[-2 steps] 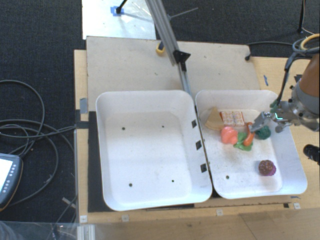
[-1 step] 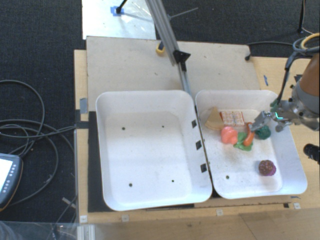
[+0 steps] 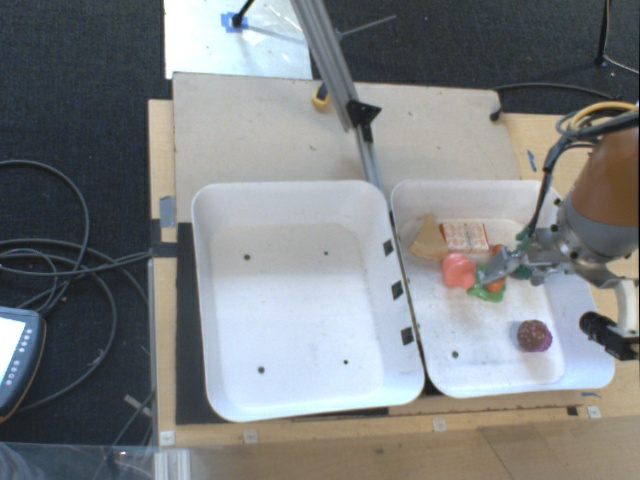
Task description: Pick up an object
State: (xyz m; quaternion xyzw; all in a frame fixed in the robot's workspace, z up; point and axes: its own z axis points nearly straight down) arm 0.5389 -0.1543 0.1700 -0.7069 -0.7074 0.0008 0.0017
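Grey gripper [image 3: 497, 270] low in the right bin [image 3: 590, 373], jaw state I cannot tell.
Orange-pink toy [image 3: 458, 269] just left of the jaws; green piece [image 3: 487, 291] beneath; cracker packet [image 3: 465, 235] beyond; purple ball [image 3: 534, 336] nearer the camera.

Pink-orange object [image 3: 458, 270] in right bin [image 3: 580, 373]

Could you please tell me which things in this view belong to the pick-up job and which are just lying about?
Belonging to the job:
- end effector, low in the right bin
- pink-orange object
- green and orange object beside the end effector
- purple ball
- printed card
- tan piece

Just lying about:
- left bin
- tripod leg
- cables
- tablet
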